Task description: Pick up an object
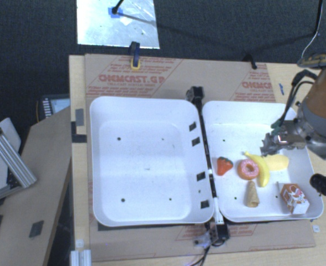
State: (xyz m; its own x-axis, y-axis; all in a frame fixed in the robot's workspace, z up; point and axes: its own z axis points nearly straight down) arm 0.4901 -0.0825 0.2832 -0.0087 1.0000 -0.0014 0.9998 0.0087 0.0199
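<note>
The right bin (235,118) holds several toy foods. A red strawberry (224,165) lies near its left wall. Beside it sits an orange donut (248,169), and a yellow banana (265,165) curves just right of that. A tan cone (253,194) lies below the donut. A small red-and-white box (294,198) rests in the bin's lower right corner. My gripper (273,144) hangs low over the bin, right above the banana's upper end. Whether its tips touch the banana is unclear.
The left bin (146,159) lies beside the right one, joined by a black-clipped divider (203,154). Both rest on a cardboard sheet (168,76). A shiny metal plate (118,15) lies behind, and an aluminium frame (5,154) stands at far left.
</note>
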